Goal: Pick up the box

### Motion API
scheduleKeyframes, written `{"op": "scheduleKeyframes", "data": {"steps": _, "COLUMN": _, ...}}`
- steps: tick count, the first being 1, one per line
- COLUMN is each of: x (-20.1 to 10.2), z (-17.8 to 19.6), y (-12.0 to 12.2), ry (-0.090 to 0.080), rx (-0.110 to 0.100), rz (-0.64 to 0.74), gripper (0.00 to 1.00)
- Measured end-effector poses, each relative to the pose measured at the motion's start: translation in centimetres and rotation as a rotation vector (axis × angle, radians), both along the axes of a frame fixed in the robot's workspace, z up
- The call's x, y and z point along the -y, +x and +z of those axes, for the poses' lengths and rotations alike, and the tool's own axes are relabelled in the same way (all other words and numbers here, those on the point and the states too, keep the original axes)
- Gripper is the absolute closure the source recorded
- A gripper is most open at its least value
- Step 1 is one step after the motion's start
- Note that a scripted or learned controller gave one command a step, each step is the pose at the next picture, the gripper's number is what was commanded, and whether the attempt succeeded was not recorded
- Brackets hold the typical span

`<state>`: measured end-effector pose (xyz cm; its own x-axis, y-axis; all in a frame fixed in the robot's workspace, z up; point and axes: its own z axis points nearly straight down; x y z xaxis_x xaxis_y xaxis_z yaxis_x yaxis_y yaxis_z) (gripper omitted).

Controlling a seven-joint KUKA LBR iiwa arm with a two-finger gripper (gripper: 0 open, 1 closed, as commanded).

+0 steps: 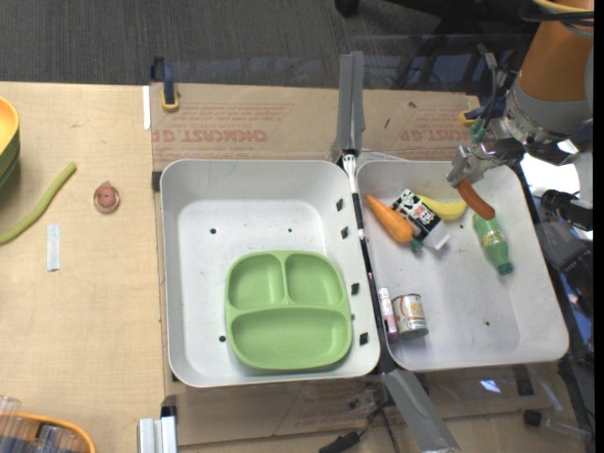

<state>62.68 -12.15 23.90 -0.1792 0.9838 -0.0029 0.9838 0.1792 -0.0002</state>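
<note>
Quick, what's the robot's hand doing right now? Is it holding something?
Hand: over the right white bin's far corner, above a red sausage-shaped toy; open or closed cannot be told.

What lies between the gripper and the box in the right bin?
In the camera view, a red sausage and a yellow banana lie between the gripper and the black-and-white box; the banana touches the box.

2 white bins (179, 281). Light green divided plate (288, 310). Orange carrot (389, 219), yellow banana (447, 209), green bottle (493, 244), red-orange sausage (476, 199). Box (421, 217) black and white patterned. Silver can (410, 314), red label. Arm (557, 55) orange band, grey wrist.
</note>
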Motion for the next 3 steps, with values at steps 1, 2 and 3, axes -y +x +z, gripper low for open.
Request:
{"op": "scheduleKeyframes", "data": {"steps": 1, "x": 1.5, "z": 1.6, "y": -1.1, "ry": 0.000, "rx": 0.000, "rz": 0.037, "gripper": 1.00}}
{"op": "scheduleKeyframes", "data": {"steps": 2, "x": -0.2, "z": -1.2, "y": -2.1, "ry": 0.002, "rx": -0.003, "rz": 0.067, "gripper": 1.00}}
{"op": "scheduleKeyframes", "data": {"steps": 3, "x": 0.8, "z": -8.9, "y": -7.6, "ry": 0.003, "rx": -0.003, "rz": 0.112, "gripper": 1.00}}
